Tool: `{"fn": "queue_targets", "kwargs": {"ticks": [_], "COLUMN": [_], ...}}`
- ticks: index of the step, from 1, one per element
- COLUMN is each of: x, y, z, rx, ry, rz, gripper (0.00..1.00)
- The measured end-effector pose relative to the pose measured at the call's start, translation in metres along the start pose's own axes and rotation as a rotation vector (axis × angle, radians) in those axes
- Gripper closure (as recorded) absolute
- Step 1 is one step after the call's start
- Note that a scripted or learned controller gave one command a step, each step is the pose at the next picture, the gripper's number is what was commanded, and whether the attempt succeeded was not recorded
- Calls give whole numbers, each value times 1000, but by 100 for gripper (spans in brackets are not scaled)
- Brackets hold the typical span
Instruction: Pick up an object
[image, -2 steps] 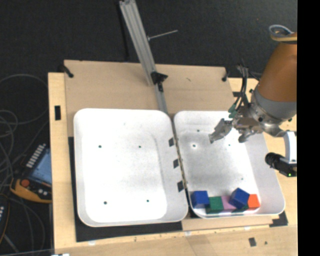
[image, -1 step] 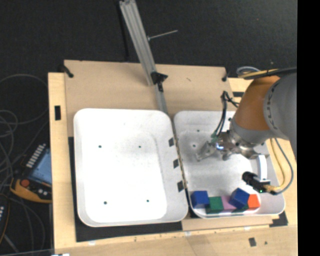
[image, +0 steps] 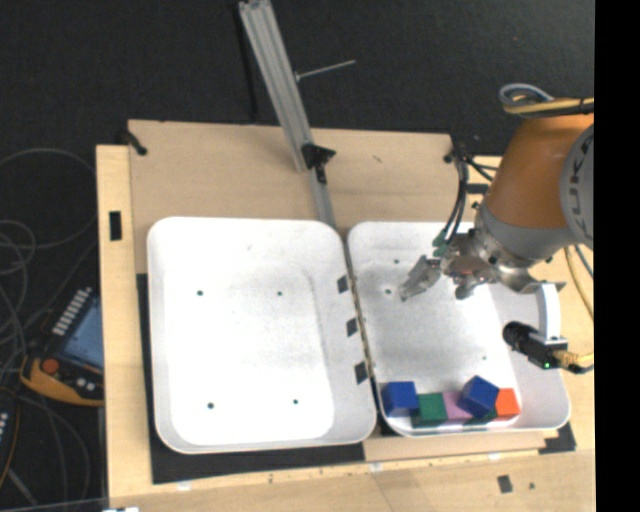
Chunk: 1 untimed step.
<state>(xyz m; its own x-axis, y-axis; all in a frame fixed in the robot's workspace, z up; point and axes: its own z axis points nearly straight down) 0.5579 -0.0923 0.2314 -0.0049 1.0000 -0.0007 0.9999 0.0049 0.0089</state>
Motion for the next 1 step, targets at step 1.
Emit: {"fn": "queue_targets", "kwargs": {"ticks": [1], "x": [-38], "y": [19], "z": [-117], "rx": [-2], "ry": [-3], "rz": [4], "gripper": [0]}}
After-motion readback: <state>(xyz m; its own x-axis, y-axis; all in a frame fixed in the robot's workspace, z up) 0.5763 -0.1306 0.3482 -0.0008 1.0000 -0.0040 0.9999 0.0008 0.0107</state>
